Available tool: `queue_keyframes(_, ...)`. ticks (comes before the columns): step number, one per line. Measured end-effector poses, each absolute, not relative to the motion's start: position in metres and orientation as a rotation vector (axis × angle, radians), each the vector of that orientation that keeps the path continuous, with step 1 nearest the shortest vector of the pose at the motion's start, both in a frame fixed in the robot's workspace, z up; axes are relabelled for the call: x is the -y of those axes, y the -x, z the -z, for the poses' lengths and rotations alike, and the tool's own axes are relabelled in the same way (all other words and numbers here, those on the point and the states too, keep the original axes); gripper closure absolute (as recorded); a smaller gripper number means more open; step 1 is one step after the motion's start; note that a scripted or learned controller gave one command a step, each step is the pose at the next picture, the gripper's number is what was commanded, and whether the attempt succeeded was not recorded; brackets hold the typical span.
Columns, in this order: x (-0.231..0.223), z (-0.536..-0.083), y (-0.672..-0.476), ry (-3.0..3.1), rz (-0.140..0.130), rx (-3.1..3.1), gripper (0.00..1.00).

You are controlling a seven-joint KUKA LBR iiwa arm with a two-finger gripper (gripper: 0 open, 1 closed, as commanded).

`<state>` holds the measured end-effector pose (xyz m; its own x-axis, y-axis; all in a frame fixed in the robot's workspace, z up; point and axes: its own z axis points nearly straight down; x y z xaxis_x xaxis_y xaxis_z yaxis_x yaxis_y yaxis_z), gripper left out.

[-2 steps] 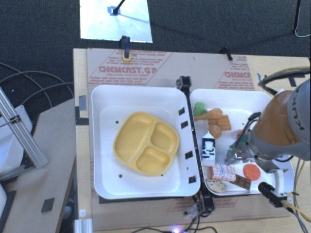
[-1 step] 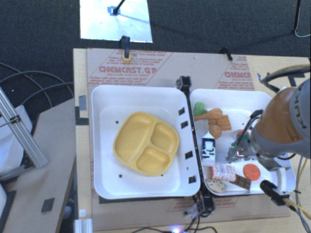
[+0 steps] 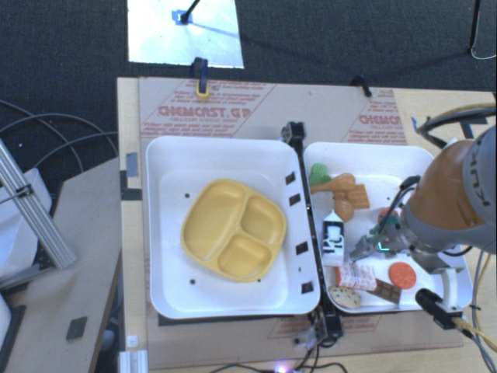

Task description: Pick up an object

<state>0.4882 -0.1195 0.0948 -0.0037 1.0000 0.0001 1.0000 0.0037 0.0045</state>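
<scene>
While the hand [image 3: 371, 247] hangs low in the right bin [image 3: 419, 155], grip state unclear, it's w/in clutter: carton [image 3: 333, 236], wrapper [image 3: 355, 274], red disc [image 3: 401, 273]. Risk: nudges neighbours, grabs nothing.

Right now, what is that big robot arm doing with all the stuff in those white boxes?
The robot arm reaches in from the right over the right bin, where small things lie together: a green and orange toy, a little black and white carton, a red disc and a cookie. Its gripper hangs low among them, and nothing looks lifted yet. The left bin holds a yellow tray.
</scene>
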Motion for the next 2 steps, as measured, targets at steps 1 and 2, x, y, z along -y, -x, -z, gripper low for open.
queue_keyframes(1,0.186,-0.085,-0.545,-2.215,-0.001,-2.215,0.0)
queue_keyframes(2,0.209,-0.084,-0.489,-2.226,0.004,-2.218,0.0)
